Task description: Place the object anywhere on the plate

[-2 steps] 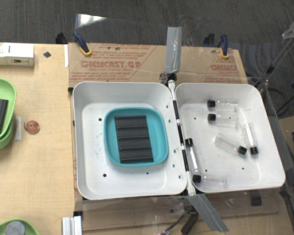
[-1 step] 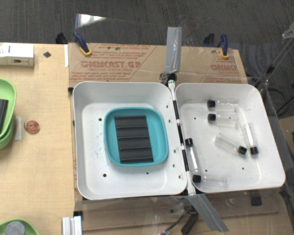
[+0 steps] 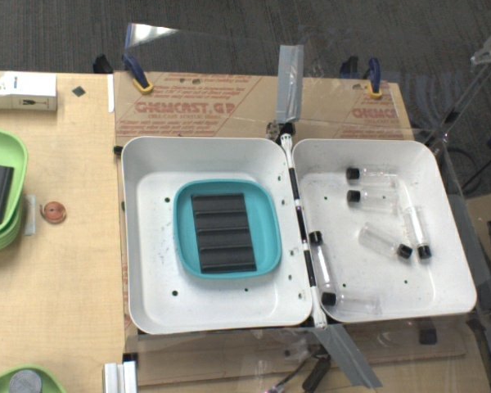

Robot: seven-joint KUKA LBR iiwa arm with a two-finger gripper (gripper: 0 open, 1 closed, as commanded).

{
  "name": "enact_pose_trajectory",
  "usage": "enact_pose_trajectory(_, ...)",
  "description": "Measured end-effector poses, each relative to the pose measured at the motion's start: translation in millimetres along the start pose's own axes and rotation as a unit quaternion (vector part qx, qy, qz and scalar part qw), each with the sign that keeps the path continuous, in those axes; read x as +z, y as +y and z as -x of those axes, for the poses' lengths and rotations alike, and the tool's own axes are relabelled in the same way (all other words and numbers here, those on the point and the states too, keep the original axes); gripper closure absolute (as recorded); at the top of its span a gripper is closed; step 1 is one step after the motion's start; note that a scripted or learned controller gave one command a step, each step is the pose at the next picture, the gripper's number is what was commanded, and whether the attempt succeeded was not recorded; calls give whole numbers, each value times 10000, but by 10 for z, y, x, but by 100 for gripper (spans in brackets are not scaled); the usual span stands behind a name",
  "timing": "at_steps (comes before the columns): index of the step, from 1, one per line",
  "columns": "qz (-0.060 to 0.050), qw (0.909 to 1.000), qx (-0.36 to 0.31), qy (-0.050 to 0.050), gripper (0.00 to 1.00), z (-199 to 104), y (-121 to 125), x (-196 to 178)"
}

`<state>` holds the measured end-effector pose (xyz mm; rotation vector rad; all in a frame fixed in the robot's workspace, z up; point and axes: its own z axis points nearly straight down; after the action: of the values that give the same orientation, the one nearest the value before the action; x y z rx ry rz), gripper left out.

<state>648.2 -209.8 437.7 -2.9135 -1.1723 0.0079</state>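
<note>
Claw released or clenched, we cannot tell. From the overhead camera we judge the pick not yet made: clear plastic vials with black caps (image 3: 382,241) lie scattered in the right white bin (image 3: 442,170). Next comes grasping one and carrying it toward 9 o'clock, onto the teal square plate (image 3: 184,219) in the left white bin (image 3: 147,219).

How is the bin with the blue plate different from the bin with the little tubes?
The left bin holds one big thing, a teal plate with a dark ribbed insert; the right bin holds several small clear tubes with black caps. The plate sits in the left bin's middle, while the tubes lie scattered at different angles across the right bin. Both bins are white, shallow, and sit side by side.
</note>
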Motion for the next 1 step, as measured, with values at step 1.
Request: enact_pose_trajectory(1, -4, 9990, 447, 4, 0, 95, -92, 1955)
